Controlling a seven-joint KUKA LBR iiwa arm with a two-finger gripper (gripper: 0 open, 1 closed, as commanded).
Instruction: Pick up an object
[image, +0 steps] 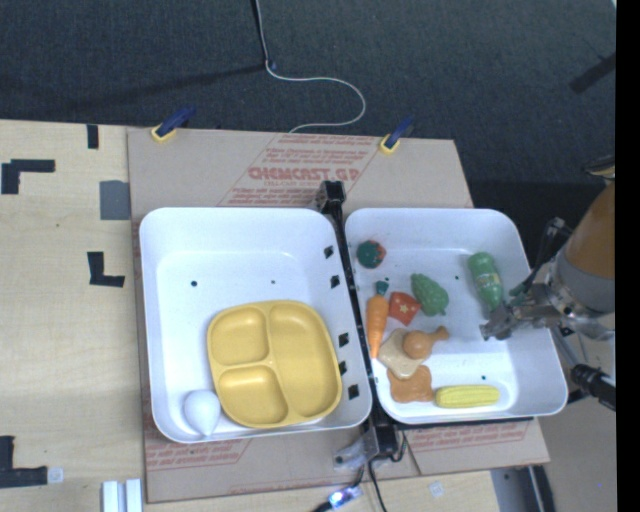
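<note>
Gripper (497, 328) sat low over the right bin (500, 228), near that bin's right wall, just below the green bottle (486, 278). It was dark and blurred, so whether it was spread or closed, can't tell. Nothing visibly between the tips. Arm (598, 250) was cut off at the frame's right side; only the orange band and the grey wrist section could be made out.

Hard to read: small round item (371, 253) near the right bin's upper left corner, green with a red patch, type unclear. Red piece (404, 307) beside the carrot was partly covered by neighbours, shape uncertain. Tan piece (411, 385) at the bin's lower left, under the drumstick, identity unclear.

Right bin contents, relative to the bin:
- green bottle, upper right, lying along the wall
- green leafy vegetable toy (430, 292), centre
- carrot (375, 322), against the left wall, orange with a green top
- drumstick-like toy (418, 345), lower centre, touching the tan piece
- corn cob (467, 396), along the bottom wall, lying flat

Left bin (200, 230), touching the right bin's left wall:
- yellow divided plate (272, 362), three compartments, lower half of the bin
- white egg-like ball (202, 410), lower left corner, just beside the plate

Both bins rested on a cardboard sheet (290, 170), held by yellow-blue clamps (172, 123) at its top edge.
</note>
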